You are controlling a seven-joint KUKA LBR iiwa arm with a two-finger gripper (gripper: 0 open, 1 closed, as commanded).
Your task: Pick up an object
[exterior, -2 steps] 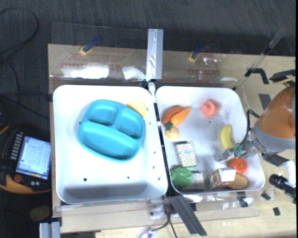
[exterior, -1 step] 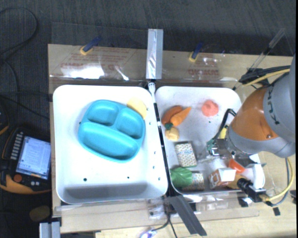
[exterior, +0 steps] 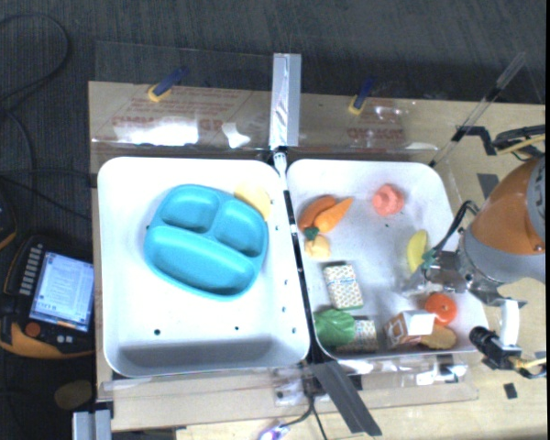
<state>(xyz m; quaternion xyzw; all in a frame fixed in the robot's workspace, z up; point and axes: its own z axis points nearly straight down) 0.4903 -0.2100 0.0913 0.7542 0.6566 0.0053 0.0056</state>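
A dark carpeted floor surrounds a wooden bench (exterior: 504, 401), and on it two shallow white bins sit side by side. The left bin (exterior: 128, 337) holds a big blue divided plate (exterior: 206, 238), tilted across its middle, with a small yellow piece (exterior: 254, 198) tucked against the plate's upper right edge.

The right bin (exterior: 367, 168) is crowded with toy food. The grey arm with its orange band (exterior: 513, 211) leans in over the bin's right rim, and the gripper (exterior: 431, 278) hangs low near that side; from where I stand I cannot tell how it is set or whether it has anything.

Along the bin's front wall lie a brown packet with a white label (exterior: 420, 330) and a green leafy piece (exterior: 335, 323). A patterned box (exterior: 344, 286) sits just above the green one. An orange carrot (exterior: 323, 212) lies at the upper left, a pink lump (exterior: 389, 198) at the top, a yellow banana (exterior: 416, 248) just beside the gripper, and a red-orange tomato (exterior: 442, 308) right beneath it.

Off the bench on the left, a handheld screen (exterior: 60, 287) rests on the floor.
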